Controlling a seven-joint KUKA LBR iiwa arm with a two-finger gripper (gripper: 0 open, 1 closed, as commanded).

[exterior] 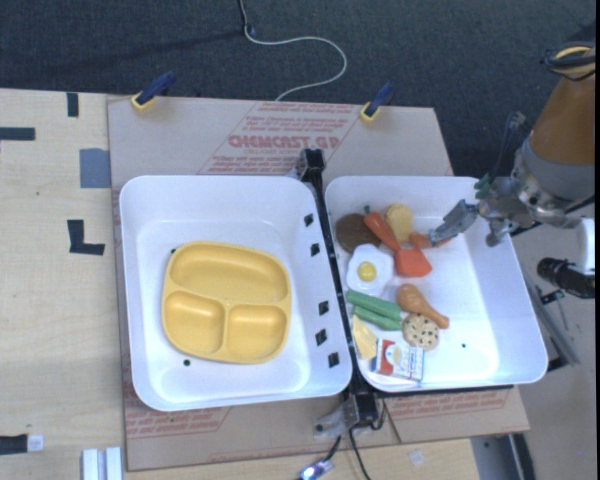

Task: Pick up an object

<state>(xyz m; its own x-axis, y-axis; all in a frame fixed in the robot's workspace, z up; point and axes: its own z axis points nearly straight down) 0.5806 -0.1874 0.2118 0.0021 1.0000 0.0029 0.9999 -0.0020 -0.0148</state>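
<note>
The toy food lies in a cluster along the left side of the right bin [500, 308]: a carrot [398, 242] with a pale yellow piece [399, 215] just behind it, a dark brown disc [353, 230], a fried egg [368, 269], a green bean pod [374, 308], a chicken drumstick [421, 304], a cookie [420, 332], a yellow wedge [363, 340] and a small red-and-white packet [400, 359] at the near edge. Any of these could serve as the object to pick; all rest on the bin floor, so by the look of it nothing has been lifted yet.

The pincer [448, 228] hangs low over the bin's right half, just beside the carrot's thick end and apart from it. Nothing sits between its tips. Whether they stand apart or together I cannot tell: they read as one slim grey shape at this slant. The reach, the closing and the lift all appear to remain.

The left bin [140, 218] holds a yellow divided plate [226, 301]. Both bins sit on a cardboard sheet [280, 138] on the table [40, 268].

The arm [565, 128] is cut off at the right edge, so only its wrist section and orange band can be read. The packet's print is too small to read, and overlapping foods hide parts of one another.
</note>
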